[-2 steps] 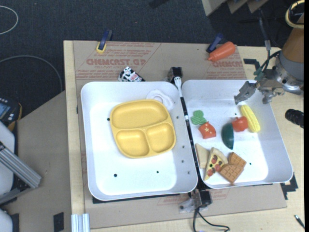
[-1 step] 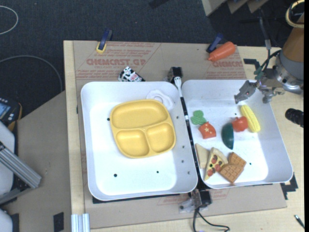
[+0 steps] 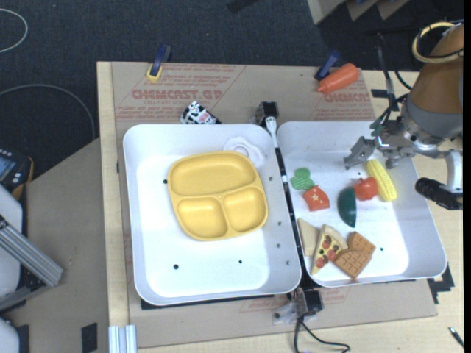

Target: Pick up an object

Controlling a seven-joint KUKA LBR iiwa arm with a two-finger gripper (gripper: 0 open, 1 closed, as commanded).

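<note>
The grey two-finger gripper [image 3: 374, 151] hovers with fingers spread and nothing between them, just above the yellow plastic corn cob [image 3: 382, 180] in the right white bin [image 3: 423, 252].

Two white bins [image 3: 147, 271], one yellow divided plate [image 3: 217, 195], one corn cob [image 3: 382, 180], one tomato [image 3: 366, 189], one pizza slice [image 3: 328, 248], one waffle [image 3: 357, 254], two clamps [image 3: 157, 62]

Red lettering is printed on the brown cardboard sheet [image 3: 221, 87] that lies under the two bins on the bench. Toward the upper left of the frame one block seems to read "CHEMCAST GP", with smaller lines above and below it too blurred to make out. Toward the upper right, a similar red block is too faint to read.
</note>
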